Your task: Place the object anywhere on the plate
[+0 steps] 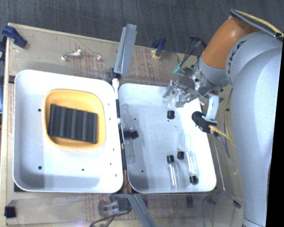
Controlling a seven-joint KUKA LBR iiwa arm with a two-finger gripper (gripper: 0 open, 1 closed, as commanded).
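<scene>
Right of centre, right bin: the shallow white right bin (145, 180) is holding several clear plastic tubes with black caps.
Nearest tube: a small black-capped clear tube (171, 114) is lying just below the gripper, too small to read its long axis.
Other tubes: two longer clear capped tubes (173, 171) are lying lower right in the same bin, long axes running roughly up-down in the frame; another (130, 133) is sitting by the bin's left wall.
Gripper: the metal two-finger gripper (178, 95) is hovering over the bin's upper edge; whether it is apart or together, I cannot tell.
Plate: the yellow rounded-square plate with a dark ribbed insert (58, 97) is sitting in the white left bin (26, 169), well apart to the left.
</scene>
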